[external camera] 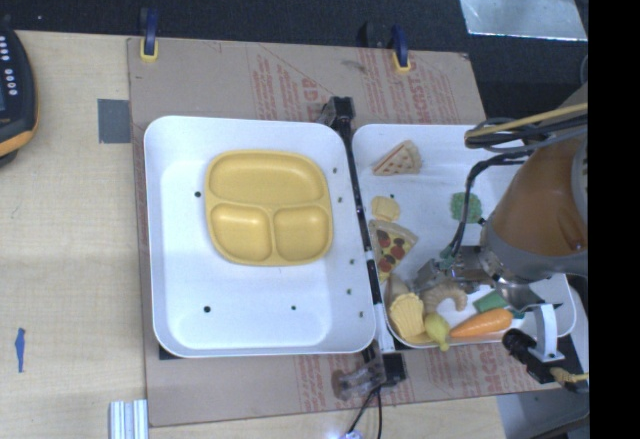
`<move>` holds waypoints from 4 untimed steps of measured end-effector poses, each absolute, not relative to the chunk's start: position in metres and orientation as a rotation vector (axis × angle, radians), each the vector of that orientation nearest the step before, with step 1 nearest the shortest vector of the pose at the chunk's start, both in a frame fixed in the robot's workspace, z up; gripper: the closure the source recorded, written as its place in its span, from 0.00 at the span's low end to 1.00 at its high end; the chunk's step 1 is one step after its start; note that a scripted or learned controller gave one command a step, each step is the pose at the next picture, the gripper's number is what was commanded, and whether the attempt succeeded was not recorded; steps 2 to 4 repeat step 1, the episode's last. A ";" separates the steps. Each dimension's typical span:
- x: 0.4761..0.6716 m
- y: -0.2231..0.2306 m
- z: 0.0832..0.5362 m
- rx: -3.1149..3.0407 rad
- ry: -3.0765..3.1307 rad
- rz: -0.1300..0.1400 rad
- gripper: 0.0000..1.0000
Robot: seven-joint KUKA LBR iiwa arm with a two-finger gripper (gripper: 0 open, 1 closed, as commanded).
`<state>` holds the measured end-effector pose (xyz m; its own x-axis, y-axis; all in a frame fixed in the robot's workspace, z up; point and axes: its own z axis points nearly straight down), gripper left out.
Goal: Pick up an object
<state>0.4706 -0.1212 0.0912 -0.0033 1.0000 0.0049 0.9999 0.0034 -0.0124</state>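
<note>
Two shallow white bins are sitting side by side on a brown cardboard sheet [300, 77] that is covering the wooden bench [70, 227]. The left bin [175, 317] is carrying a yellow plastic divided plate [268, 206], which is lying toward its far half, well apart from the near edge. The right bin [440, 134] is holding a scatter of toy food. A tan sandwich wedge [398, 159] is resting near its far left corner. Along its left edge, a small yellow round piece [385, 209] is lying just beyond a pizza slice with red dots [391, 241]. A green leafy piece [464, 206] is lying toward the middle of the bin, partly hidden by a dark cable. At the near left corner, a yellow corn cob [406, 312] is touching a yellow-green pear-like piece [436, 328], and an orange carrot with a green top [482, 321] is lying just beside them along the near edge.

The grey arm with its orange band [540, 207] is reaching over the right side of this bin. Its gripper [447, 277] is hanging low over the near left cluster, close above a beige lumpy piece [447, 299]. Whether its fingers are apart or together cannot be told from this slant, and nothing is visibly caught between them.
</note>
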 end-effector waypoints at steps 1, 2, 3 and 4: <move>0.476 -0.125 0.103 -2.214 -2.226 0.003 1.00; 0.476 -0.125 0.103 -2.214 -2.226 0.003 1.00; 0.476 -0.125 0.103 -2.214 -2.226 0.003 1.00; 0.476 -0.125 0.103 -2.214 -2.226 0.003 1.00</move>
